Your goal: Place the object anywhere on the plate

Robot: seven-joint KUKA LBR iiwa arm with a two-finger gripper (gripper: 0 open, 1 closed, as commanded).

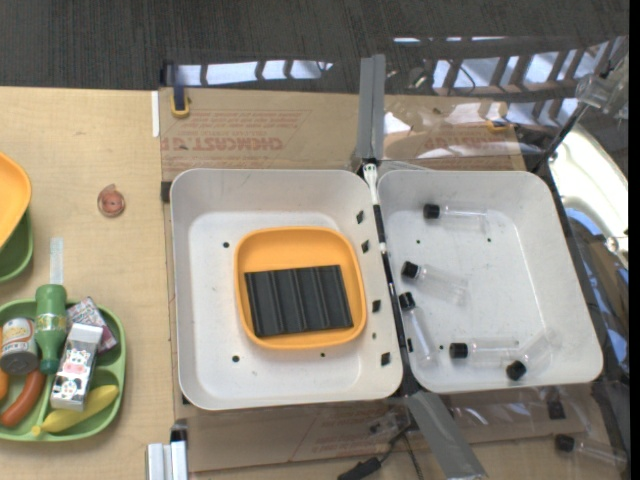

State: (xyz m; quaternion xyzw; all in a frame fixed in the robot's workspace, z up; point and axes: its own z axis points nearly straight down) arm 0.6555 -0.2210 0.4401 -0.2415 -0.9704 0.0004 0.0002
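An orange plate (300, 242) with rounded corners lies in the middle of the left white bin (200, 268). A dark grey ribbed rectangular object (300, 300) lies flat on the plate, well inside its rim. In the right white bin (540, 268) lie several clear plastic tubes with black caps: one near the back (455, 215), one at the left side (430, 278), and two along the front (488, 350) (530, 360).
On the wooden bench to the left stand a green tray of toy food (60, 373), an orange bowl (10, 208) at the edge and a small pink disc (111, 201). Cardboard (235, 140) lies behind the bins, with a grey post (371, 108) between them.
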